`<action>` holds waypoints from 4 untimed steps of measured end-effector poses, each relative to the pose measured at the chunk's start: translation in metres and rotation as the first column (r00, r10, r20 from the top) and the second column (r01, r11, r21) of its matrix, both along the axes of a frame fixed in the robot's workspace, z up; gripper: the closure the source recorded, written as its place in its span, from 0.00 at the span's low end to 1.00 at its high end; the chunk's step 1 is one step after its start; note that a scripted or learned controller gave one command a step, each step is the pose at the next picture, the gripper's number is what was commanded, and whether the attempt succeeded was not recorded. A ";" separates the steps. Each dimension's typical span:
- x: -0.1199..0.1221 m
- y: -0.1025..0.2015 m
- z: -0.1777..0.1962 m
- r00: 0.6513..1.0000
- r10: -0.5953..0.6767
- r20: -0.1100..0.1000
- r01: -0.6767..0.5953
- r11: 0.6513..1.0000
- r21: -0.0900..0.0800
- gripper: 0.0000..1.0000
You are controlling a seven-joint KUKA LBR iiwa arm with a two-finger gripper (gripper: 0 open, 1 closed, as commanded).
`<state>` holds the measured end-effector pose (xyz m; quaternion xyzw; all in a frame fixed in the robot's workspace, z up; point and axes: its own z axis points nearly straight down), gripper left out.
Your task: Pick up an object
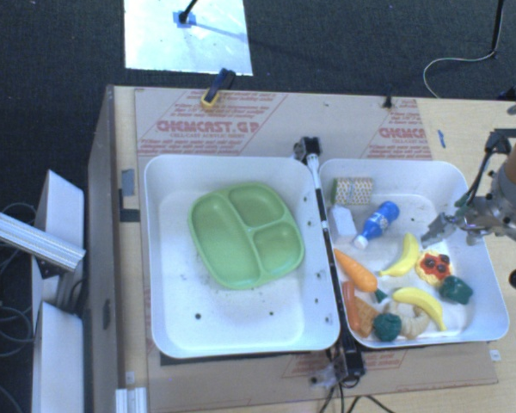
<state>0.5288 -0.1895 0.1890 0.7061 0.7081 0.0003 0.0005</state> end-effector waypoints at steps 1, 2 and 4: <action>0.020 -0.017 -0.105 1.000 -0.002 0.001 0.002 1.000 -0.001 0.00; 0.059 0.090 -0.104 1.000 0.001 0.001 -0.001 1.000 0.002 0.00; 0.129 0.047 -0.101 0.998 0.012 -0.063 -0.011 1.000 0.016 1.00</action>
